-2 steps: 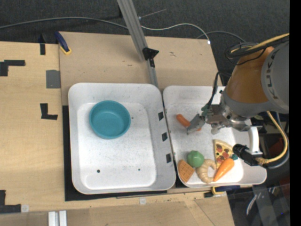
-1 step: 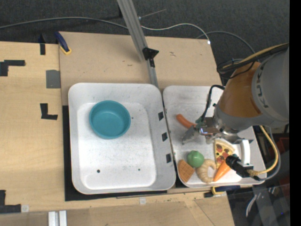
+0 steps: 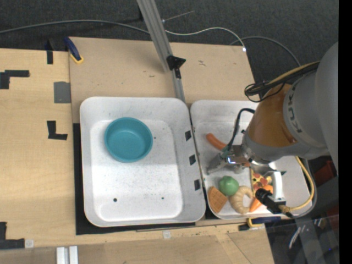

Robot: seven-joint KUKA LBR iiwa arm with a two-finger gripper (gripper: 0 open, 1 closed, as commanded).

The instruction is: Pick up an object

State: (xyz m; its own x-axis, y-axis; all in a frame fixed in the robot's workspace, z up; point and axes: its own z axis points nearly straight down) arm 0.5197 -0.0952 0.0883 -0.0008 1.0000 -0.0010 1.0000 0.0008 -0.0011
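the gripper (image 3: 226,161) is low in the right bin (image 3: 220,111), between the orange carrot-like piece (image 3: 215,141) and the green ball (image 3: 229,185); its grip state can't be told. crowded toys could make it snag two or slip off.

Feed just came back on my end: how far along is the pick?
Done: the gripper is down in the right bin, among the toy food. In hand: nothing visibly held. Left: grasp and lift something, like the green ball or the orange piece, both lying on the floor.
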